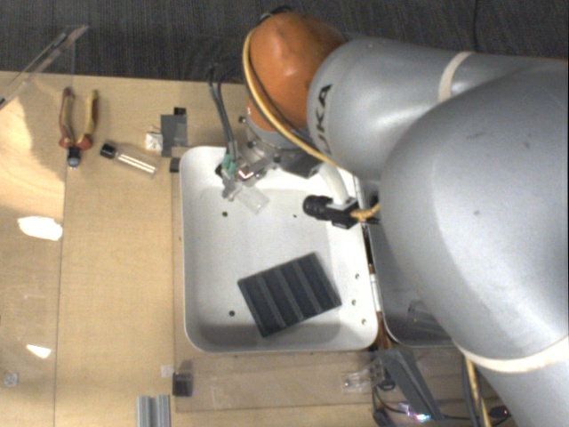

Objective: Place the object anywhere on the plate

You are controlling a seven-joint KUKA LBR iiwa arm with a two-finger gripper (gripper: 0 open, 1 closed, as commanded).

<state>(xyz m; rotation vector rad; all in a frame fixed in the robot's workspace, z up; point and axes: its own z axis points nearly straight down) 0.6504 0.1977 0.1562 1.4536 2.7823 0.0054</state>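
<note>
A dark grey ribbed plate [289, 294] lies flat in the near part of the left white bin [200, 265], turned at a slant. My gripper [240, 183] hangs below the orange wrist band over the bin's far left corner, well away from the plate. A small pale, translucent piece [252, 201] shows right under the gripper's tip, with a spot of green beside it. Whether that piece is a held object or part of the gripper is not clear. The large grey arm hides the bin's right side.
On the wooden bench to the left lie red-handled pliers [76, 123], a small clear tube [129, 158] and a dark bracket [174, 130]. A black connector [324, 208] on a yellow cable hangs from the arm over the bin. The right bin [404, 323] is mostly covered by the arm.
</note>
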